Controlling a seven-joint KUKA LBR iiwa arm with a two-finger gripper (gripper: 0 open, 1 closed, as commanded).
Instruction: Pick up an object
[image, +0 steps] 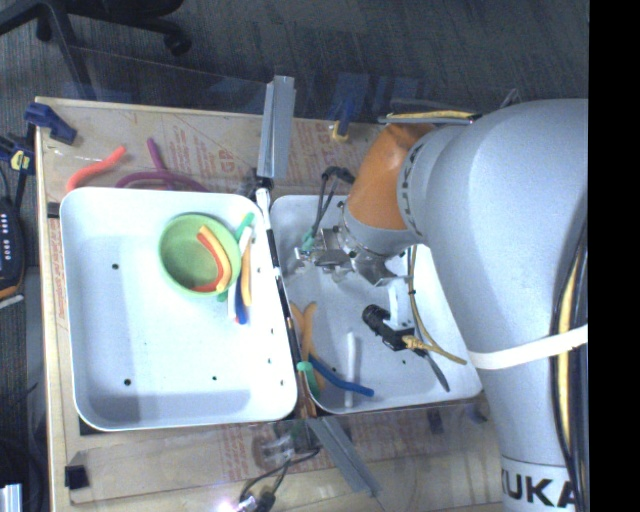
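My gripper hangs low over the upper left corner of the right bin, close to the wall it shares with the left bin. Nothing is seen held in it. Below it in the right bin lie an orange piece, a white stick, a blue stick with a green piece beside it, and a thin black stick. In the left bin a green bowl holds yellow and orange curved strips, with blue, white and green sticks at its right.
The grey arm covers the right half of the right bin. On the bench beyond the left bin lie an orange strip and a purple cord. A grey bar stands at the far edge between the bins.
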